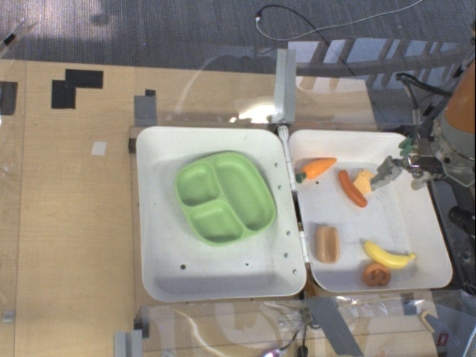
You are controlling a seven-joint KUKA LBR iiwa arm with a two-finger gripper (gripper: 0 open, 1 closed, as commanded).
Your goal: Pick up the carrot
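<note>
While the carrot (319,167) lies untouched at the far left of the right bin (431,229), close by the wall that parts the two bins, the task looks barely begun: nothing is lifted, and the whole reach, grasp and raise are left to do. In the camera view the gripper (384,174) hangs over the far right part of that bin, well apart from the carrot, its grey tip just beside a small pale yellow block (362,180); whether its fingers are spread or closed I cannot tell, and nothing shows between them.

The carrot is a short orange cone, smooth and matt, with a small green stub at its left end. To its right lies a glossy red sausage (352,188), long and rounded. Nearer sit a tan bun-like piece (327,244), a curved yellow banana (388,255) and a round red-orange fruit (376,275), all looking like moulded plastic toys.

The left bin (163,266) holds a light green plate (224,197) with three compartments, rounded at the corners and faintly shiny. Both bins are shallow, white and smooth, on a pale wooden bench (67,222)
</note>
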